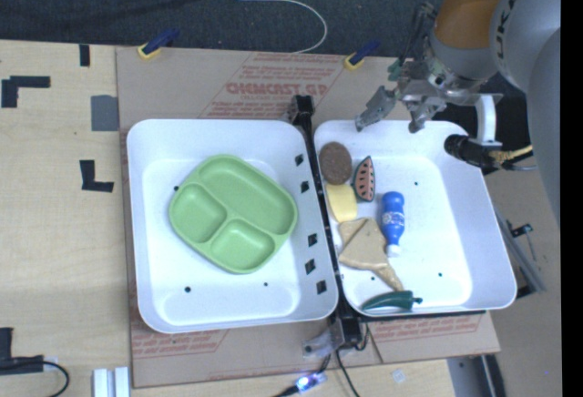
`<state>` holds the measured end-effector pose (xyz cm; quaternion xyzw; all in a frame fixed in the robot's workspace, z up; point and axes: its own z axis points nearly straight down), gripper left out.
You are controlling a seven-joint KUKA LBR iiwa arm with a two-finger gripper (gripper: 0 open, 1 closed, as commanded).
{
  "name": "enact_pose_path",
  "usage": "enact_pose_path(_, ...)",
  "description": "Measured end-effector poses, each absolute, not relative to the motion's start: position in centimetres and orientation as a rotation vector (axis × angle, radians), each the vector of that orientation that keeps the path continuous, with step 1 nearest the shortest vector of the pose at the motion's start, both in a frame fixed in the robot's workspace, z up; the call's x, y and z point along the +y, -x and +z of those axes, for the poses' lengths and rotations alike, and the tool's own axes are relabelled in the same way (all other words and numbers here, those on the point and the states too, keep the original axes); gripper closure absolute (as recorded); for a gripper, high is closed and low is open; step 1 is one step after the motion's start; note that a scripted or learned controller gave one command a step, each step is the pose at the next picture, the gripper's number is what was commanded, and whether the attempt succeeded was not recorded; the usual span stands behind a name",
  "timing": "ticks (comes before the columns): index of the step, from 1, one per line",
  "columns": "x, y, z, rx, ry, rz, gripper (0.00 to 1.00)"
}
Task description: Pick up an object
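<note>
Wooden bench under two white bins: we see a green tray [233,225] in the left bin [146,204], then a brown disc [334,162], watermelon slice [365,178] and blue bottle [393,220] in the right bin [474,231]. Gripper [393,115] hangs over its far rim, fingers spread, holding nothing. We'd drop straight onto the bottle, which lies clear of the clutter; the tan pieces below overlap, hard to separate.

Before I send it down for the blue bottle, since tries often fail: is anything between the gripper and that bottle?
Nothing visible. The gripper hangs open above the right bin's far rim; the bottle lies uncovered on the floor, watermelon slice close to its left.
</note>
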<state>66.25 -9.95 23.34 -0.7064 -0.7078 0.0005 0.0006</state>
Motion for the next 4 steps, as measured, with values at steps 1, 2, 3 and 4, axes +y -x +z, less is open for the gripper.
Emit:
enact_pose_path(1,-10.2,-61.6,13.3,-2.213,2.214,0.014,0.00)
enact_pose_path(2,-9.5,-60.6,8.4,-2.220,2.218,0.005,0.00)
enact_pose_path(3,-9.5,-60.6,9.6,-2.222,2.218,0.004,1.00)
enact_pose_path(4,-1.7,-62.4,19.0,-2.235,2.214,-0.012,1.00)
